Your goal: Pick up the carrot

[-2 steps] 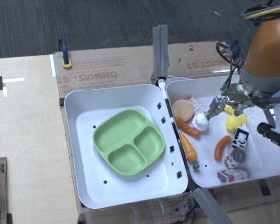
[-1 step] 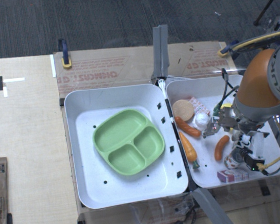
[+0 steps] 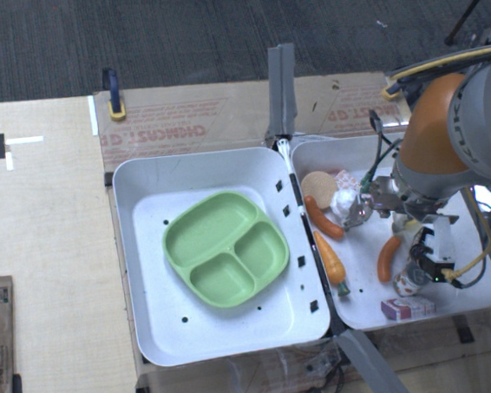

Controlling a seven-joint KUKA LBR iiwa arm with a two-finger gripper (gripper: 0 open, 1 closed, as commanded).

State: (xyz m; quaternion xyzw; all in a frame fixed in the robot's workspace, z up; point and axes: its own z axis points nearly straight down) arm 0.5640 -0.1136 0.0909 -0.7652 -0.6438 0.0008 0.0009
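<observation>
Orange carrot [image 3: 330, 258] lies by right bin's [image 3: 466, 303] left wall.

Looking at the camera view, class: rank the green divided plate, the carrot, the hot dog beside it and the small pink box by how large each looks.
1. Green divided plate, by far the largest.
2. Carrot and hot dog: these look about alike in length, so I won't rank them.
3. Small pink box, the smallest.
</observation>
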